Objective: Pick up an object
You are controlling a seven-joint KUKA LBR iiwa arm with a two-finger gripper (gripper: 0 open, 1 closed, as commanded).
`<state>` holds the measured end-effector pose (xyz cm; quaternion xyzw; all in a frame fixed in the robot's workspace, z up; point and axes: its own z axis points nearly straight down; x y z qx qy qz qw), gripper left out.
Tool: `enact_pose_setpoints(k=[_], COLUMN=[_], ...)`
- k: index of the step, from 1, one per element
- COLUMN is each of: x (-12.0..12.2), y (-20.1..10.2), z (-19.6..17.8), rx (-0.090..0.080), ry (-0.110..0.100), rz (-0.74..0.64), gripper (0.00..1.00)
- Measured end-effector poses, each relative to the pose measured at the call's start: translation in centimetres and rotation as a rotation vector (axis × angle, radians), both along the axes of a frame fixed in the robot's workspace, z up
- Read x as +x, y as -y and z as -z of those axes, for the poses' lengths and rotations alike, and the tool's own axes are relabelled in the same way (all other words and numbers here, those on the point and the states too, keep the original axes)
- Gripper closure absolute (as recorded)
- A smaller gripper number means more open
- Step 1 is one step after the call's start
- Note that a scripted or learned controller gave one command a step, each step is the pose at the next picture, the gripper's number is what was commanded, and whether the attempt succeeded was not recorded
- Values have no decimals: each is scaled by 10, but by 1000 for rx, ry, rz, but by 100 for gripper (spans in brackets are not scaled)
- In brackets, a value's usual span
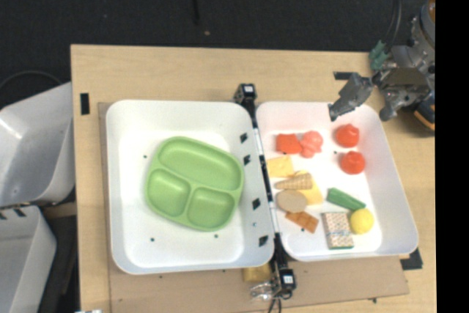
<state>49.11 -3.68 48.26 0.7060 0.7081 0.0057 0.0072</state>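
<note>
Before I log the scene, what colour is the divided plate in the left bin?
Light green, seen in the camera view.

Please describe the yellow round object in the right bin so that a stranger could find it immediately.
Look in the right white bin, at its near right corner. The small yellow ball lies there, between the green stick and the patterned packet. It is the bin's one round yellow piece.

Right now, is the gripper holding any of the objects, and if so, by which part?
Nothing is held. The gripper hangs above the right bin's far edge with nothing between its fingers, clear of the two red pieces below it.
</note>
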Motion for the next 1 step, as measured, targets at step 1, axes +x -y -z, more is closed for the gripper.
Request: enact_pose_setpoints(k=[1], x=[0], y=[0], z=[0], rx=[-2], ry=[-19], rz=[-10], gripper=[100])
